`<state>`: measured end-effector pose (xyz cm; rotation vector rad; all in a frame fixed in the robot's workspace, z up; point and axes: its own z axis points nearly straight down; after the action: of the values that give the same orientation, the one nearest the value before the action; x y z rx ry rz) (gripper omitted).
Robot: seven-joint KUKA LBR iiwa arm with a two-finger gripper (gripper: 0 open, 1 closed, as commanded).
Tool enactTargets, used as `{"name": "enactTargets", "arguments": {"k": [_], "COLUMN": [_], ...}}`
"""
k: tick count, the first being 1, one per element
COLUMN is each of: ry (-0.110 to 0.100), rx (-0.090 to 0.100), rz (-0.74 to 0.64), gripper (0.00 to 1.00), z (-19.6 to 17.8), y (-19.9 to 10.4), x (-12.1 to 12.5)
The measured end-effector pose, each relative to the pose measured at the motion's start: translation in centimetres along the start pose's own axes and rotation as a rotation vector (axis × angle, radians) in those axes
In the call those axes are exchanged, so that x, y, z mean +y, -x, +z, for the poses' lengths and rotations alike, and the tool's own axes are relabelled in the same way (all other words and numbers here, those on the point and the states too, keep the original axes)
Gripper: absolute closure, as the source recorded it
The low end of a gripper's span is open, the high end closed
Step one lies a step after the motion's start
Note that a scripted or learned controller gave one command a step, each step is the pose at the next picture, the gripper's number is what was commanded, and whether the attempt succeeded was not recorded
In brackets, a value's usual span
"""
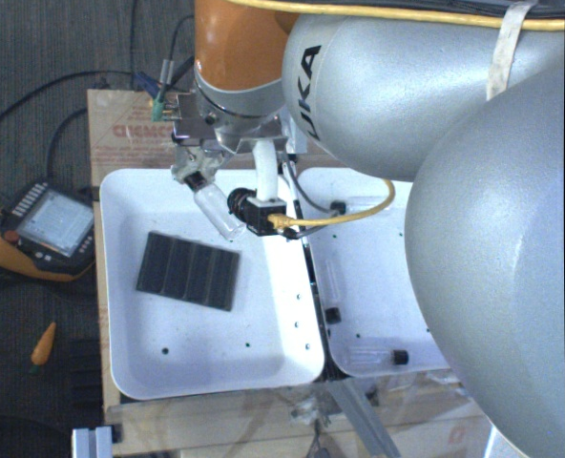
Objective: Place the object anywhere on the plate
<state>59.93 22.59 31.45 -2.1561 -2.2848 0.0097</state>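
Two white bins sit side by side on the surface (120, 141), and my gripper (198, 175) hangs over the far end of the left bin (206, 356), towards the surface's far edge. From this angle I cannot tell whether my gripper is open or closed.

One clear tube-like piece (218, 212) slants down from just below my gripper. Its lower end is near the wall shared by the two bins. I cannot tell whether I am holding it or whether it is resting on the bin floor.

One plate (188, 270) lies flat in the middle of the left bin. It is a dark rectangular slab with ribs running across it. The lower end of the clear piece is just beyond the plate's far right corner, near it but not on it. I count three small dark specks on the bin floor on the plate's near side.

The right bin (378, 294) holds one clear tube with a black cap (380, 357) by its near edge. It also holds two small black pieces. One (332, 314) lies against the bin's left wall, and the other (338, 206) is at its far end.

Off the surface's left edge, one handheld control pendant (52, 227) and one small orange object (42, 343) lie on the floor.
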Motion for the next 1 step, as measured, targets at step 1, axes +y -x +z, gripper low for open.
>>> {"name": "enactTargets", "arguments": {"k": [1], "ry": [0.002], "rx": [0.001], "rz": [-0.086], "gripper": [1.0], "z": [-9.99], "y": [-0.27], "x": [-10.8]}}
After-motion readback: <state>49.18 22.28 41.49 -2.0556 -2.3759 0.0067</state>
